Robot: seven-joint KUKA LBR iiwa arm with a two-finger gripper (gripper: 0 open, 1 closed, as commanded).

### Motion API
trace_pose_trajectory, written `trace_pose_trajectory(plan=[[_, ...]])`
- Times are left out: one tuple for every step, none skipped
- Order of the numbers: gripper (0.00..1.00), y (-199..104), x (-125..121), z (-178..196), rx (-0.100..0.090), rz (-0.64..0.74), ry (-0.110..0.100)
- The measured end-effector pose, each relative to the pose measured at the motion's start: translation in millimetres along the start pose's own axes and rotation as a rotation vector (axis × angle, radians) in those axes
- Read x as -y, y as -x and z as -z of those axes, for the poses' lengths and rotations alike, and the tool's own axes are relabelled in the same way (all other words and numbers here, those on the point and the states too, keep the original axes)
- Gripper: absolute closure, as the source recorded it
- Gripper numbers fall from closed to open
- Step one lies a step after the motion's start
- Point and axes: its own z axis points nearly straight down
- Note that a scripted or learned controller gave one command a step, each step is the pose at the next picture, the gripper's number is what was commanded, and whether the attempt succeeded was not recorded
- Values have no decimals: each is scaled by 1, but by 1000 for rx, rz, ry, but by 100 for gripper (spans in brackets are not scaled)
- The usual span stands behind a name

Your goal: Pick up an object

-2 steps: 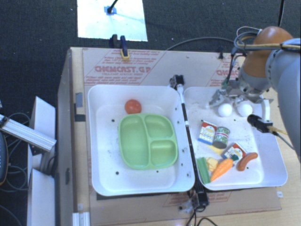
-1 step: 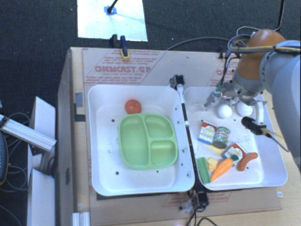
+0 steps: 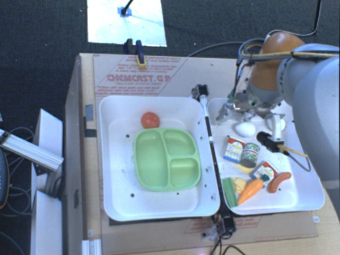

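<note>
The tool [image 3: 240, 109] is seen low at the far end of the right bin [image 3: 313, 195], its fingers spread with nothing between them; the white egg [image 3: 245, 128] lies just beside it. A smooth, round egg may well be nudged aside rather than caught; the fingertips are blurred, and the bin's right part is hidden by the arm [image 3: 313, 84].

arm [image 3: 313, 89]: grey, bulky, reaching in from the right edge of the camera view, filling the upper right
orange band [image 3: 276, 57]: sits just above the wrist, rounded, facing the camera
wrist [image 3: 255, 97]: bent downward, low over the far right side
pincer [image 3: 229, 110]: metallic, pointing down and to the left below the wrist; finger spacing too small to make out
cables [image 3: 245, 49]: looped beside the orange band
</note>
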Motion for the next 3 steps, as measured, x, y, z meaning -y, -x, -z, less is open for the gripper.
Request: trace_pose_trajectory(plan=[[0, -4, 0, 0, 1, 0, -1], [100, -4, -1, 11, 1, 2, 2], [0, -4, -1, 11, 1, 2, 2]])
